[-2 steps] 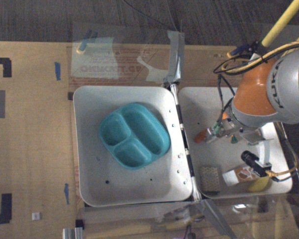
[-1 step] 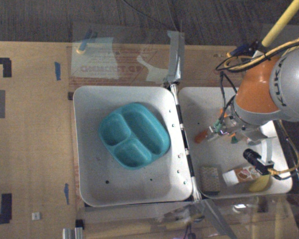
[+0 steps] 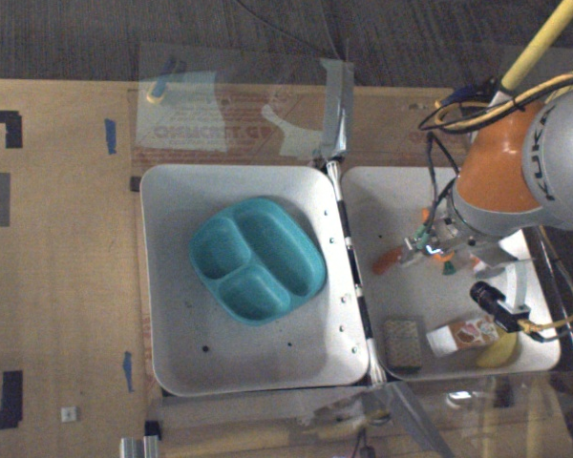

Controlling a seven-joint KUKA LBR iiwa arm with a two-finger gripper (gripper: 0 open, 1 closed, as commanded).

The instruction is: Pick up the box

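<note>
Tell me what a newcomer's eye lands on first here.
First the teal divided plate, lying alone in the middle of the left bin. Then the grey arm with its orange band, reaching over the right bin, where a small box lies near the front edge beside a yellow object.

The surface [image 3: 57, 284] looks like matt tan board, with blue tape strips at its 9 o'clock side. Both bins, the left bin [image 3: 167, 351] and the right bin [image 3: 372, 194], are smooth white plastic with a soft sheen. The teal divided plate [image 3: 258, 258] looks like smooth, slightly glossy plastic. The box [image 3: 466, 335] shows printed, glossy card. The arm [image 3: 516, 175] has a shiny orange band and satin grey shell
</note>
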